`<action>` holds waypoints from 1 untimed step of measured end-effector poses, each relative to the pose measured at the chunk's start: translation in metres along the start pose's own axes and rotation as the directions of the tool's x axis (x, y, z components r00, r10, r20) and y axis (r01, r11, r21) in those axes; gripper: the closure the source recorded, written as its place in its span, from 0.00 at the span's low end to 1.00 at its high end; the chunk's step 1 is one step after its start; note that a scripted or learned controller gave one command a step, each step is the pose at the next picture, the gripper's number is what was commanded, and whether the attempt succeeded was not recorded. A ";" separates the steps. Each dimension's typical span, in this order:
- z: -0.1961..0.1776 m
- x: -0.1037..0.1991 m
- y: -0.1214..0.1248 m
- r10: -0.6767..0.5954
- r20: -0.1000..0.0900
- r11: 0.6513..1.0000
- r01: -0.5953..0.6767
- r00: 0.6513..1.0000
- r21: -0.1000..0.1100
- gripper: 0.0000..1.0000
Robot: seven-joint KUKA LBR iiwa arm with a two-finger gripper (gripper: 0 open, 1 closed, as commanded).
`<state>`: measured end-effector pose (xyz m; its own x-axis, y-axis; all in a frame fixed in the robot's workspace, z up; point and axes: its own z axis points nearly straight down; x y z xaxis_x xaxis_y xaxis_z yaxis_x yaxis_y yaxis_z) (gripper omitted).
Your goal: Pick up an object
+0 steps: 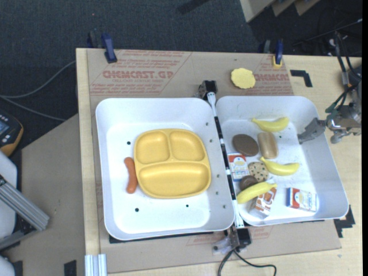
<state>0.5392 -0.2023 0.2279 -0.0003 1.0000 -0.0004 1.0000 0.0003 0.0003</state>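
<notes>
Gripper [313,130] is hanging over the right bin's [330,177] upper right edge, apparently carrying nothing. Its reach could be missing everything (nearest banana [271,123] is lying apart, leftward) and closing on bare plastic. Right bin is holding three bananas, brown patty [245,144], cookie [258,169], small cartons. Left bin [112,154] is holding a yellow divided tray [171,163] with a sausage [131,174] just beside it.
</notes>
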 end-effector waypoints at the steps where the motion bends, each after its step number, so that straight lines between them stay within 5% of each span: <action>1: 0.052 0.042 0.061 -0.006 0.000 1.000 0.006 1.000 -0.002 0.00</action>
<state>0.6000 -0.1600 0.1756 -0.0063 1.0000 -0.0005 1.0000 0.0063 0.0024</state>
